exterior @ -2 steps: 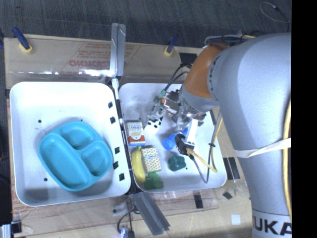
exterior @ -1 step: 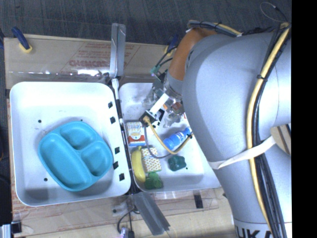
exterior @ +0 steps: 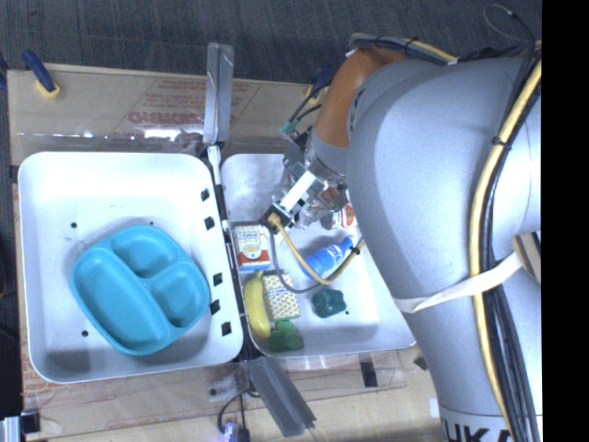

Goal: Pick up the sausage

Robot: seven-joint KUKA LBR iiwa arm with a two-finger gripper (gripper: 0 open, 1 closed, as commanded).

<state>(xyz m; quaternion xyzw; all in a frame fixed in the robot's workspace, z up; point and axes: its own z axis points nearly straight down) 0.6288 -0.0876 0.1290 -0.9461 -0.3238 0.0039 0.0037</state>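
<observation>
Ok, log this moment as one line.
task: pick up sausage | gripper: over right bin, near blue bottle | grasp: not confirmed | left bin: blue plate

One fixed overhead camera looks down aslant, fairly near, on both bins (exterior: 55,182)

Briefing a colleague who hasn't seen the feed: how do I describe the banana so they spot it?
Take the white bin on the view's right, where the arm reaches in. Against its left wall, near the front corner, lies the banana, just below a small red-and-white carton. It is the only long, yellow, curved thing there; the broccoli beside it is green.
</observation>
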